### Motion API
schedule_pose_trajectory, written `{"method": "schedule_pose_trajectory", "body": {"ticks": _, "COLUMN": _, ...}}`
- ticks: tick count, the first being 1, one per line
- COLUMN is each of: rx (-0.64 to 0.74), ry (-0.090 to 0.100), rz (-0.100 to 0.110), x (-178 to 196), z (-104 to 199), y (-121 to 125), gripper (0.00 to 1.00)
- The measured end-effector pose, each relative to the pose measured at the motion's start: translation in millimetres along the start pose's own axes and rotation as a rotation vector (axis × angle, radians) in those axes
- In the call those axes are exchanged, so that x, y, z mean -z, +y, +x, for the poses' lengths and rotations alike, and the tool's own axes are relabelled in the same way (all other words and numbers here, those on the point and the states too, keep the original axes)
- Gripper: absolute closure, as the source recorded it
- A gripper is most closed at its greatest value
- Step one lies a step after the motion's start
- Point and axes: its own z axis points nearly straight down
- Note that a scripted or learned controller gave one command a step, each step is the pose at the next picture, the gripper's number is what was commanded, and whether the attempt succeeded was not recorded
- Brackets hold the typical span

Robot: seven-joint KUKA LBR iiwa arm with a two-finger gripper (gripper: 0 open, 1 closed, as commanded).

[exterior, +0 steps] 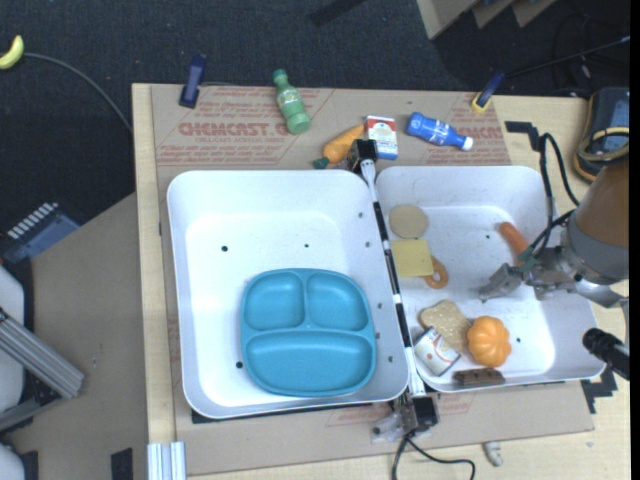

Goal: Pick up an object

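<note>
While the gripper hangs low over the right bin, I honestly can't tell how it's set, it's just a dark blur from up here. Nothing looks held. Closest pick is the small orange pumpkin just below it, with a toast slice and a little cup crowding its left side. An orange carrot-looking piece sits just above. I'd come straight down, centred on the pumpkin, staying clear of the toast. The blue divided plate sits in the left bin.
</note>
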Motion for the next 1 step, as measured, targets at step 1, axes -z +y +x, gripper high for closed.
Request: {"method": "schedule_pose_trajectory", "body": {"ticks": 1, "rx": 0.001, "ry": 0.003, "rz": 0.002, "x": -39.1, "z": 28.8, "y": -24.3, "gripper": 0.00}}
